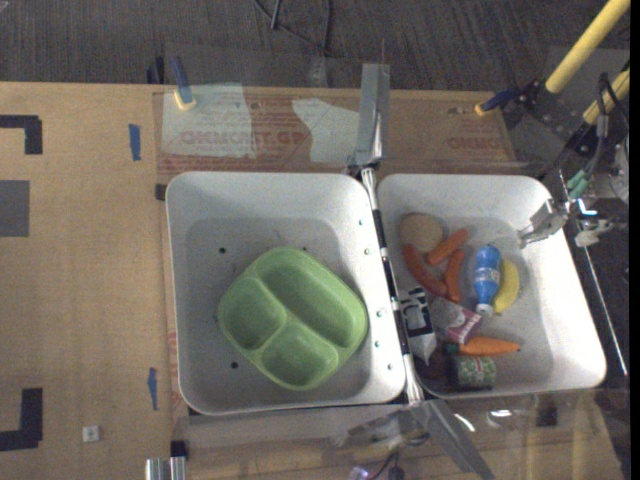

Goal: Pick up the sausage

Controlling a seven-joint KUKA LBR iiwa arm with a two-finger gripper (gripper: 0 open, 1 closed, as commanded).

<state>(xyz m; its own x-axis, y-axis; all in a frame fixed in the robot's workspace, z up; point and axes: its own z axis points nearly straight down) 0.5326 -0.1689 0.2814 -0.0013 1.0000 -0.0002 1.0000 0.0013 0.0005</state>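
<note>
The sausage is a long reddish piece lying at a slant in the left part of the right bin, close to the divider between the bins. My gripper hangs over the right bin's far right rim, well to the right of the sausage and apart from it. Nothing shows in its grasp. The grey arm behind it leaves the view at the right edge.
Around the sausage lie a brown round item, two orange carrot-like pieces, a blue bottle, a banana, a packet, a carrot and a green can. A green divided plate sits in the left bin.
</note>
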